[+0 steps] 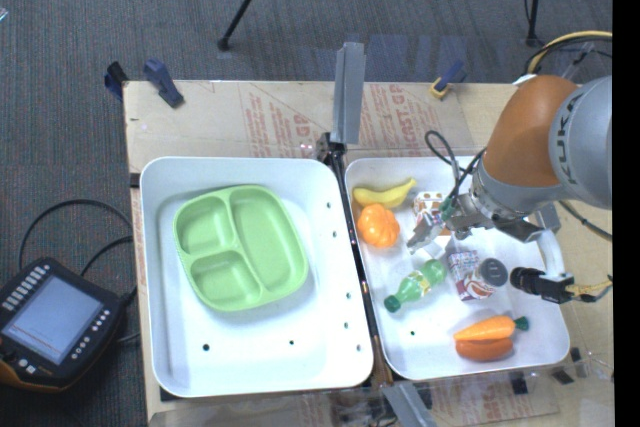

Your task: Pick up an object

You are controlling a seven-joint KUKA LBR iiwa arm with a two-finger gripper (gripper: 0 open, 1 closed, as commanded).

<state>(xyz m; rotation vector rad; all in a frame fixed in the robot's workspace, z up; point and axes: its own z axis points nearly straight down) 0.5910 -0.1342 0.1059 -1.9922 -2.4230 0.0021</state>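
Several items crowded round claw (432, 233), spread wide just above green bottle (416, 284), right of orange fruit (378, 226); risk of nudging crumpled can (464, 274) or closing on nothing.

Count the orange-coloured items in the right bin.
2: an orange round fruit near the bin's left wall, below the banana, and an orange carrot-like piece near the front right corner. The arm may hide others.
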